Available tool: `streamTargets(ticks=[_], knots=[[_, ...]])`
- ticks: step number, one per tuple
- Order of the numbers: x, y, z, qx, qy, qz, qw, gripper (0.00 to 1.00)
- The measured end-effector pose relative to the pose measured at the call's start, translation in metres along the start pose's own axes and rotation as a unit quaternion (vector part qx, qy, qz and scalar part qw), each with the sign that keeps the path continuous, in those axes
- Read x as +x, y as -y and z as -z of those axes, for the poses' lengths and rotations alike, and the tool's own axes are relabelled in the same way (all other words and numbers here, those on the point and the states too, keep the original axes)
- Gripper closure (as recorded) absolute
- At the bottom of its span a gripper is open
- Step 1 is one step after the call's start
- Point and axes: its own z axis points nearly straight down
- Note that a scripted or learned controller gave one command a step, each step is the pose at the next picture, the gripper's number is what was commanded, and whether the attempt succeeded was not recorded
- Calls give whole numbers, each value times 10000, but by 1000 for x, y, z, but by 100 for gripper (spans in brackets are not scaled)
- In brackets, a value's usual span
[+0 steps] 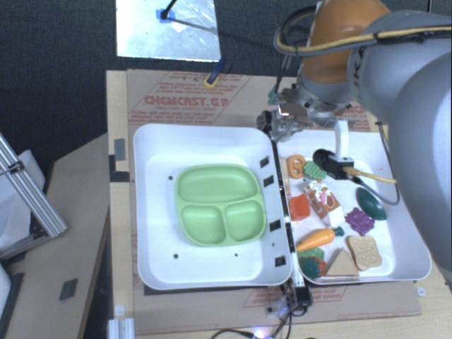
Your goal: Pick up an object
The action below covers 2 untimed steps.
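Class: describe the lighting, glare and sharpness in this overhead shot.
Camera view: even, soft light with faint shadows; the left bin and green divided tray look slightly washed out; glare on the shiny sheet at top; the arm, closest to the lens, appears soft.

Dark floor (56, 55), shiny sheet (169, 20), perhaps foil

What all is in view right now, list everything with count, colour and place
bins: two, white, side by side on the bench
divided plate: one, green, middle of left bin
carrot: one, orange, right bin, near front
bread slice: one, tan, right bin, front
grapes: one bunch, purple, right bin
red block: one, red, right bin by the divider
pretzel: one, orange, right bin, back
dark green piece: one, right bin, right side
arm: one, grey with orange band, over right bin
tool: one, at the bins' back edge
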Motion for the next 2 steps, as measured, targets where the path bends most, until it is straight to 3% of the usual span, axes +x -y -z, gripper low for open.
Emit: streamTargets(ticks=[2], knots=[[-19,5,-3,5,4,-33,10000,100]])
